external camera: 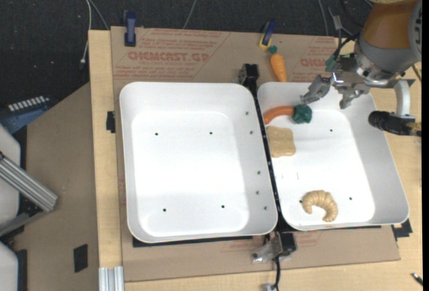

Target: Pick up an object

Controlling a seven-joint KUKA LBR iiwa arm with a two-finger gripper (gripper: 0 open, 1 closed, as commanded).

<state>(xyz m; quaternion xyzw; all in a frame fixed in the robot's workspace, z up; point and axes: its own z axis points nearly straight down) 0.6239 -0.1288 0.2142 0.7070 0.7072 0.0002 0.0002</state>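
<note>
My gripper [333,92] hangs over the far part of the right bin [375,169], its two grey fingers spread open with nothing between them. A small dark green piece [303,114] lies just below and left of the left fingertip. An orange sausage-shaped piece [277,112] lies beside it against the bin's left wall. A pale tan slab [281,142] lies a little nearer. A tan croissant [320,204] lies near the bin's front edge.
The left bin [194,162] sits next to the right one. A toy carrot [277,66] lies on the cardboard behind the bins. Blue clamps [129,27] hold the board's far edge. A black fitting [389,121] sticks in at the right bin's right side.
</note>
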